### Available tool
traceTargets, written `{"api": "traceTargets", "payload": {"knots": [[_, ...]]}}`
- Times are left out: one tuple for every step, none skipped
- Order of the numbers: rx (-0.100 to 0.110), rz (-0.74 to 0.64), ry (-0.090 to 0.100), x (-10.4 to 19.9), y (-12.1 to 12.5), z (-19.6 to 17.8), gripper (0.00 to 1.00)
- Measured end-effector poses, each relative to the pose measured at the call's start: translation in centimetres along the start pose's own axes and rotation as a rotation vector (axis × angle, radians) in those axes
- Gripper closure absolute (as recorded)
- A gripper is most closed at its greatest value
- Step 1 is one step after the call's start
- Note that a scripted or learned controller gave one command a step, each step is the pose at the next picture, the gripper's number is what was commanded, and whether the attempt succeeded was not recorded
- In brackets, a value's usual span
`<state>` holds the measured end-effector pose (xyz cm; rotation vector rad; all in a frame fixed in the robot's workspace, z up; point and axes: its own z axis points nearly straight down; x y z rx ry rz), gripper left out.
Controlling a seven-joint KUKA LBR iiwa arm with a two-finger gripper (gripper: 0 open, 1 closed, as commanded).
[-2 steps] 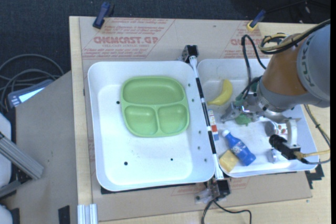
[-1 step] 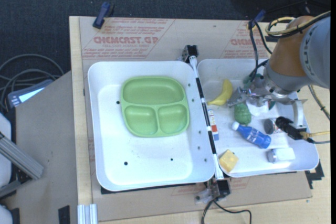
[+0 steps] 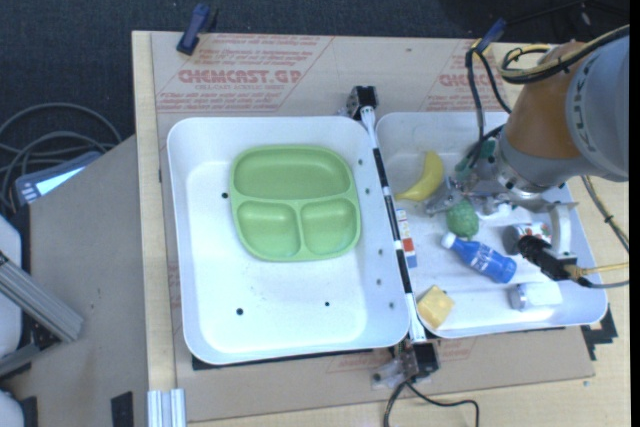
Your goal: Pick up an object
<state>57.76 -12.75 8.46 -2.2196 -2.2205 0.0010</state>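
In the right bin [image 3: 400,137], my gripper [image 3: 462,195] hangs low over the middle, directly above a small green round object [image 3: 463,219] and close to or touching its top. A yellow banana [image 3: 425,178] lies just left of the gripper. A blue bottle with a white cap [image 3: 483,259] lies in front of the green object. A yellow block [image 3: 435,306] sits at the bin's front left corner. A pale grey-white tube [image 3: 535,295] rests near the front right.
The left bin [image 3: 200,295] holds a green divided tray [image 3: 296,202] in its far half. A black divider rail [image 3: 385,205] runs between the two bins. The arm's grey and orange wrist [image 3: 545,125] covers the right bin's far right part.
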Motion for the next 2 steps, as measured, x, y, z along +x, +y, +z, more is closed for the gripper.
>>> {"api": "traceTargets", "payload": {"knots": [[-0.002,0.000,-0.001,0.0,0.0,-1.0,1.00],[-0.003,-0.001,0.000,7.7,-0.2,-10.0,1.00]]}}
